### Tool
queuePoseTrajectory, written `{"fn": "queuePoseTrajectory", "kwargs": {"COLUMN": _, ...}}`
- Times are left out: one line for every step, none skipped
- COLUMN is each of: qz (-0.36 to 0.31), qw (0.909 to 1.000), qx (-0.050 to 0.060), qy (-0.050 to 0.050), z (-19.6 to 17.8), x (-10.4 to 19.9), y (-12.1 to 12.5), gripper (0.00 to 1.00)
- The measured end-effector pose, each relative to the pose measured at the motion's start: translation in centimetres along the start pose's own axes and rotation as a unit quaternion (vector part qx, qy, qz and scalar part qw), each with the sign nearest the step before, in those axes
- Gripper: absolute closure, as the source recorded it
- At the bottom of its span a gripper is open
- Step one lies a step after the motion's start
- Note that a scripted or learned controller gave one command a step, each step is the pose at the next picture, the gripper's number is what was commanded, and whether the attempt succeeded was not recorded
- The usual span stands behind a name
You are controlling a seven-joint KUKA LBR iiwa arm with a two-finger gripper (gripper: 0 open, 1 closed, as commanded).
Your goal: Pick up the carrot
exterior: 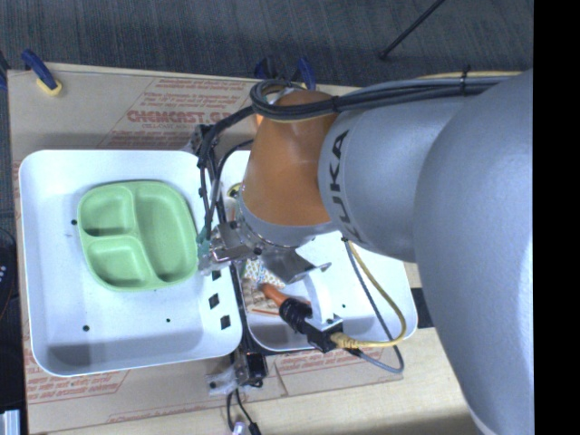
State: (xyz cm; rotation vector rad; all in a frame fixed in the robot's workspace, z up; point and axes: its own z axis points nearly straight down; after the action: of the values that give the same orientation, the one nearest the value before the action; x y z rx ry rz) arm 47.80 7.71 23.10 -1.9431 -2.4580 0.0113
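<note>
Orange shows low in the right bin [385, 320]: the carrot [273, 293], at about seven o'clock from the arm's orange band [290, 166], just under the wrist. The gripper [263, 275] hangs over it; whether it is gripping I cannot tell. Best to settle squarely across the carrot before lifting. I count two bins, one carrot, and one green divided plate [138, 234] in the left bin [41, 270].

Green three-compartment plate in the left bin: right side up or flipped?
Right side up: the green three-compartment plate shows its hollow sections facing up, lying in the left white bin.
</note>
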Motion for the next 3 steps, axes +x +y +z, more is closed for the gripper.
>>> {"fn": "queuePoseTrajectory", "kwargs": {"qz": -0.003, "qw": 1.0, "qx": 0.001, "qy": 0.0, "z": -1.0, "x": 0.0, "y": 0.1, "gripper": 1.0}}
{"fn": "queuePoseTrajectory", "kwargs": {"qz": -0.003, "qw": 1.0, "qx": 0.001, "qy": 0.0, "z": -1.0, "x": 0.0, "y": 0.1, "gripper": 0.0}}
{"fn": "queuePoseTrajectory", "kwargs": {"qz": 0.081, "qw": 0.9967, "qx": -0.004, "qy": -0.001, "z": 0.5, "x": -8.4, "y": 4.9, "gripper": 0.0}}
